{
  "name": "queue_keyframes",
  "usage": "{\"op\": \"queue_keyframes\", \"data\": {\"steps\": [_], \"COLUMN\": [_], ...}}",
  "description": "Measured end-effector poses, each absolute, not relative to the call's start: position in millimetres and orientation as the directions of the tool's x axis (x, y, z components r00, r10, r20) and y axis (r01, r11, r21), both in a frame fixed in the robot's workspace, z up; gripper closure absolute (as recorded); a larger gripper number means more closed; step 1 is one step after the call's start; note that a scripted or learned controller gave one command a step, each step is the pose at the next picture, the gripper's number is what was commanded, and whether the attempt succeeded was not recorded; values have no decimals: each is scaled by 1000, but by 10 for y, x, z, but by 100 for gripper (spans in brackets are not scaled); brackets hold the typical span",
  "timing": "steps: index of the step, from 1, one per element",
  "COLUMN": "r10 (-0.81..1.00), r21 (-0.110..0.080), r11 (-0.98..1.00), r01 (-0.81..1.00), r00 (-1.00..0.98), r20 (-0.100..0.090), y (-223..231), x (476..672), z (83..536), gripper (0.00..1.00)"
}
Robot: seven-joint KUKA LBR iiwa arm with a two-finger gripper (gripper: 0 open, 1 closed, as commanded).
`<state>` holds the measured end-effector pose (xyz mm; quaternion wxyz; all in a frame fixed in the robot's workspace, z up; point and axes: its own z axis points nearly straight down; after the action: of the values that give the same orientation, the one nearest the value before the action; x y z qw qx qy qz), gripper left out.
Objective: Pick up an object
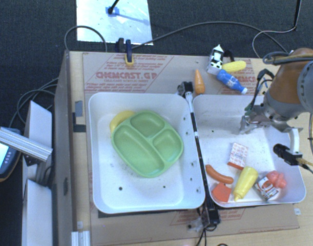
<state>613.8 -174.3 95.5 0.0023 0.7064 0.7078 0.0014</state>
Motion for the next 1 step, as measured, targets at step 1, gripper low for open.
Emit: {"op": "queue_keyframes", "data": {"steps": [1], "r10": [1000], "r21": [5], "r11": [1], "r01": [1000], "r00": [-1], "r20": [-3], "y": [-2075], "x": [5991], "z": [1599], "gripper": [100]}}
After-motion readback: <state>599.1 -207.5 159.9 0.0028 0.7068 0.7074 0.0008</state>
